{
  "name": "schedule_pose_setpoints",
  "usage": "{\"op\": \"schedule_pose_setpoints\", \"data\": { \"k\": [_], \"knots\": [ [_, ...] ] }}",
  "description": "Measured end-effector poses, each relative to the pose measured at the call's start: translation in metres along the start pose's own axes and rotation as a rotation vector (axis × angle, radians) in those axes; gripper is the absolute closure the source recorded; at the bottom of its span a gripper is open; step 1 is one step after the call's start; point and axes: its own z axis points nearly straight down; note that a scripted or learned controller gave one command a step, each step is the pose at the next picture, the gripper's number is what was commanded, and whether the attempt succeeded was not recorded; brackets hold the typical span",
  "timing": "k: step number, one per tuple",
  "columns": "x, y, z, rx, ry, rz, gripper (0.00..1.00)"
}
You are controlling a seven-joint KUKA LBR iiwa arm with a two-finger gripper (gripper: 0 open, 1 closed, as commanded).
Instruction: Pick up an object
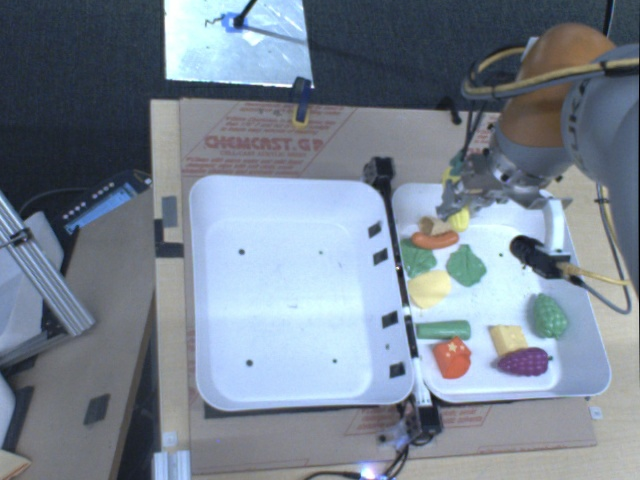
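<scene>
The grey arm (pixel 590 98) reaches in from the right over the right bin (pixel 590 368), its end effector (pixel 452 206) low at the far left corner; I cannot tell its state. Just beneath lie an orange sausage (pixel 434 239) and a yellow piece (pixel 459 219), tight against green leaves (pixel 466 265). With things so crowded, I reckon a grab could nudge neighbours or glance off the bin wall.

Toy foods (pixel 470 298) — all in right bin (pixel 585 368)
</scene>
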Motion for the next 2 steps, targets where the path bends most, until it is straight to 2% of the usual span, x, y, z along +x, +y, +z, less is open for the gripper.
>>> {"op": "schedule_pose_setpoints", "data": {
  "k": [1, 2],
  "knots": [
    [0.060, -0.084, 0.001, 0.015, 0.003, 0.002, 1.00],
    [0.096, -0.032, -0.033, 0.002, 0.000, 0.002, 1.00]
  ]
}}
